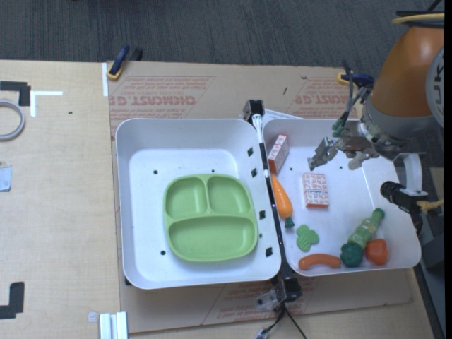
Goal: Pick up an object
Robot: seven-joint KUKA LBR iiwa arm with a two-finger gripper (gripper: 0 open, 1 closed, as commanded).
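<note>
Currently gripper (337,155) sits above the upper part of the right bin (395,263), fingers spread apart with nothing between them; one fingertip points down-left near 445,262, the other lies to the right near 505,262. Arm (409,69) comes in from the right, orange band over the bin's upper right corner. Nearest item to the gripper: patterned snack box (316,190), lying flat just below the left finger, not touching it. Red and white carton (277,152) lies to the left, against the bin's left wall. Carrot (282,199) lies below that, along the same wall, with its green end at the bottom. Green toy vegetable (306,237) is just right of the carrot's lower end. Sausage (319,261) lies by the bottom wall. Green bottle (364,234) is tilted on its side at lower right, its base by a dark green round piece (351,255), with a red-orange tomato-like item (378,251) touching or just beside. Left bin (134,189) holds a green divided plate (210,217), three compartments, roughly centred. Both bins rest on cardboard (169,94) on the bench (56,210).
</note>
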